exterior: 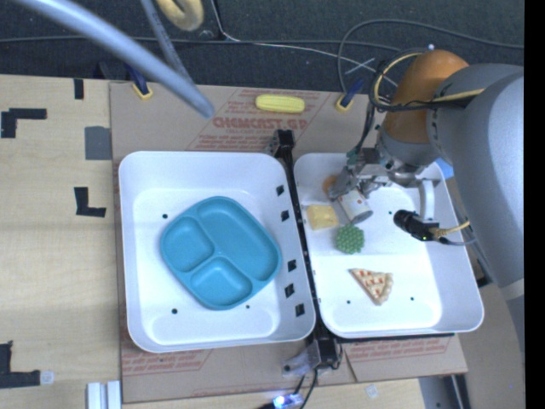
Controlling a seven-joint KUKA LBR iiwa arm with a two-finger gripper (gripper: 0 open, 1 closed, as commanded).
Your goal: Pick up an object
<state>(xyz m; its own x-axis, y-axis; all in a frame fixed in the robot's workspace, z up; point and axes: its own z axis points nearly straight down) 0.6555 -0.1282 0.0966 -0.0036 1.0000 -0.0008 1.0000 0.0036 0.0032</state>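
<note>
The right bin (443, 309) holds a pale yellow cheese-like block (321, 217), a green bumpy ball (349, 239) and a pizza slice (373, 284). An orange piece (329, 183) peeks out near the bin's back left. My gripper (354, 199) hangs low over the back of this bin, just above the green ball and to the right of the yellow block. The wrist with its orange band (417, 92) rises behind it. The fingertips are too blurred and small to read.
The left bin (140, 177) bears a blue sectioned plate (220, 251). A yellow banana-like toy (279, 103) lies on the cardboard behind the bins. Black clips sit along the divider (294, 228) between the bins. Cables (426, 224) trail over the right bin's right side.
</note>
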